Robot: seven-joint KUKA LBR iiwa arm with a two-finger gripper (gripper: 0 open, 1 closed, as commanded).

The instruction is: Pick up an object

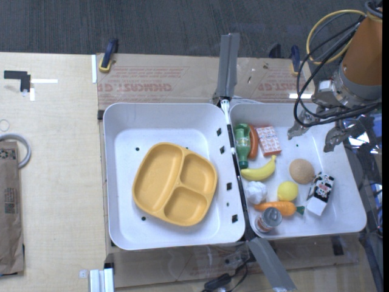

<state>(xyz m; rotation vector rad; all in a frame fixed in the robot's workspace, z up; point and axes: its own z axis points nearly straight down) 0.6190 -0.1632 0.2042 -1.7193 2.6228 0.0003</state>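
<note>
Pale wood desk [48, 163] carried two white bins side by side, cardboard behind them, dark carpet beyond. Left bin [118, 181] held a yellow divided plate [175, 183]. Right bin [352, 218] held the clutter: green bottle [242, 143], red box [268, 140], banana [259, 171], brown ball [301, 171], lemon [287, 191], carrot [276, 207], cow-print carton [320, 193], white crumpled item [255, 191], and a small can [267, 219] at the near edge.

Arm [363, 53] entered from the right. Gripper [315, 132] hung over the far right part of the right bin, above bare floor, clear of all items. Jaws stood apart, two dark fingers spread wide, nothing between them.

Step judged: approach, no target committed. Nearest candidate was the brown ball, just below the gripper; carton beside it. Judgement for a good pick: descend straight over the ball with jaws kept wide, centre on it before closing, and keep the right finger off the carton, which sat near. The ball is round, so no long axis and wrist angle matters little.

If the banana were taken instead: long axis ran roughly left to right, tip rising toward the red box, stem end near the bin divider. Jaws should close across that axis, at mid-length. Carrot lay similarly left to right, leafy end pointing right.
</note>
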